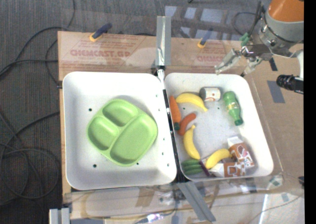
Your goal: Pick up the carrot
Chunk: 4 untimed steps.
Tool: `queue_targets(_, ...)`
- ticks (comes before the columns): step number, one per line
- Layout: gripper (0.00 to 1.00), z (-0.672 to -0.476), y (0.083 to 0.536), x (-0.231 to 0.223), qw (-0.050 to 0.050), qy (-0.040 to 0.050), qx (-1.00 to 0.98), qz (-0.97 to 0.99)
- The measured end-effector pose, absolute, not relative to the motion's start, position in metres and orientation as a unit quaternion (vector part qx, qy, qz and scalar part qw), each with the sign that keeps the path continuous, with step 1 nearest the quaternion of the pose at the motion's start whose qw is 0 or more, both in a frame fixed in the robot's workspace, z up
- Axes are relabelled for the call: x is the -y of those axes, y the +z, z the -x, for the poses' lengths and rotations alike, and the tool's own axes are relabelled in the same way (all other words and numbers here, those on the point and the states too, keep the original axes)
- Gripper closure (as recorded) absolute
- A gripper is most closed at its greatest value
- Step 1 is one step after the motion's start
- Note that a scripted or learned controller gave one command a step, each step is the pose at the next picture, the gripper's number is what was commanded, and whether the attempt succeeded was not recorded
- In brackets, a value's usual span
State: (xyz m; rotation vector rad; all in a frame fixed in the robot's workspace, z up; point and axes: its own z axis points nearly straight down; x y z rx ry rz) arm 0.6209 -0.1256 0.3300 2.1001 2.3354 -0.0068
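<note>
Carrot (174,111): slim orange taper, smooth skin, lying lengthwise against the left wall of the right bin (256,114), just beside the divider between the bins. A short orange-red sausage (186,123) sits touching or nearly touching its lower end, angled.

Same bin also holds three yellow bananas, glossy and curved: one (191,101) near the top, one (190,143) mid, one (217,158) low. Small white cylinder can (210,93) on its side, near the top. Green plastic bottle (232,107) lying tilted by the right wall. Printed brown-and-white carton (240,156) in the lower right corner. Dark green veg (193,167) at the bottom edge; type unclear.

Left bin (79,90): shallow white, rounded corners, matte. Holds one lime-green divided plate (123,131), three compartments, smooth plastic, sitting rotated.

Gripper (238,61): above the top right corner of the right bin, outside its rim, well apart from the carrot. Metallic fingers (224,63) spread apart, nothing between them. Orange band and grey wrist above it at the top right.

Surface (98,53): brown cardboard sheet with red printing under the bins, two yellow-and-blue clamps (100,31) on its top edge. Floor (39,25) is dark grey ribbed carpet, with thin cables looping across it at left and top.
</note>
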Motion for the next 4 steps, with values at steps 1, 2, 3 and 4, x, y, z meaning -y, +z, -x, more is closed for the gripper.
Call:
queue_targets(1,0.0,-0.606,0.362,0.07,0.0,-0.0007,-0.832,-0.555)
queue_targets(2,0.0,-0.544,0.231,0.078,-0.001,-0.0001,-0.896,-0.445)
queue_targets(3,0.0,-0.491,0.182,0.063,-0.002,-0.0001,-0.919,-0.395)
queue_targets(4,0.0,-0.489,0.099,0.093,0.005,0.0029,-0.94,-0.341)
